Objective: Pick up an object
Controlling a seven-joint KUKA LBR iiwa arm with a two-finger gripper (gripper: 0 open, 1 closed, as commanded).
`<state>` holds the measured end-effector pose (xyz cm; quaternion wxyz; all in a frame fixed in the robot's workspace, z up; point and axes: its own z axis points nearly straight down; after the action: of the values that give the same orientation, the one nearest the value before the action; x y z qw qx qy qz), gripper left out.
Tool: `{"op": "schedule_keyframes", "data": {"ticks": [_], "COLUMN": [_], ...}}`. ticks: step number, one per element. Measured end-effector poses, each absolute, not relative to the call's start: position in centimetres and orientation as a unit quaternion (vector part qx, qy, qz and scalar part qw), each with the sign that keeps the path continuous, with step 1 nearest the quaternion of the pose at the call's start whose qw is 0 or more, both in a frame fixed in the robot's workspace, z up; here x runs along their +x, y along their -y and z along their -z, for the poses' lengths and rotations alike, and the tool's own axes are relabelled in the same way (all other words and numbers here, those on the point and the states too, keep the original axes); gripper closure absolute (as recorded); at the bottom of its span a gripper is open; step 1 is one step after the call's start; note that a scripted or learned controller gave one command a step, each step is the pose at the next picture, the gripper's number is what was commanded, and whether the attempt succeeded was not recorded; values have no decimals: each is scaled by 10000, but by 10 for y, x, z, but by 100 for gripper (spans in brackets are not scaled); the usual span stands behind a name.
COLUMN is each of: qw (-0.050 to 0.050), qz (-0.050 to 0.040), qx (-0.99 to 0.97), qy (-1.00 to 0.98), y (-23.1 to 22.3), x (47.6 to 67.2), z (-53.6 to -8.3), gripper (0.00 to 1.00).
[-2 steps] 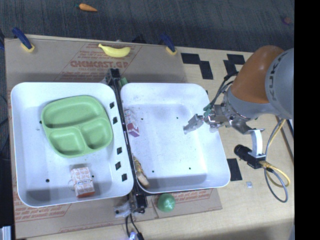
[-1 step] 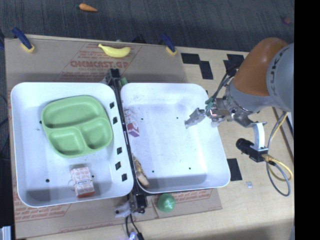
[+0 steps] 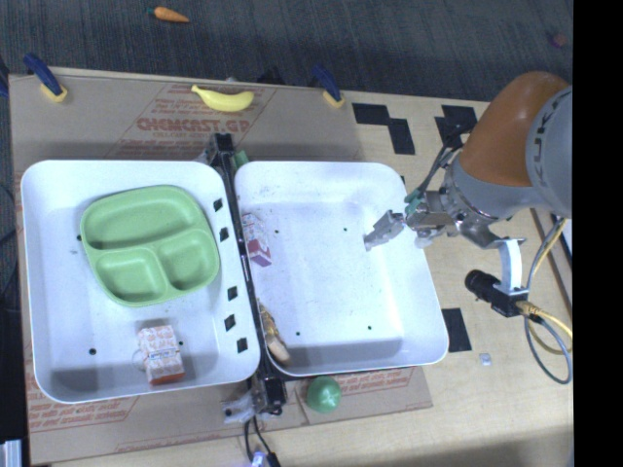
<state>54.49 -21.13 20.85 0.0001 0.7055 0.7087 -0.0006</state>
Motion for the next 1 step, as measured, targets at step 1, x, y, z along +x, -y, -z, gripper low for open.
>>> {"op": "schedule_keyframes", "data": {"ticks": [1], "qw": [2], "qz": [9], "qx": [7053], "qy": [-7089], "y": [211], "x": [545], "z": [-208], "gripper": [0]}}
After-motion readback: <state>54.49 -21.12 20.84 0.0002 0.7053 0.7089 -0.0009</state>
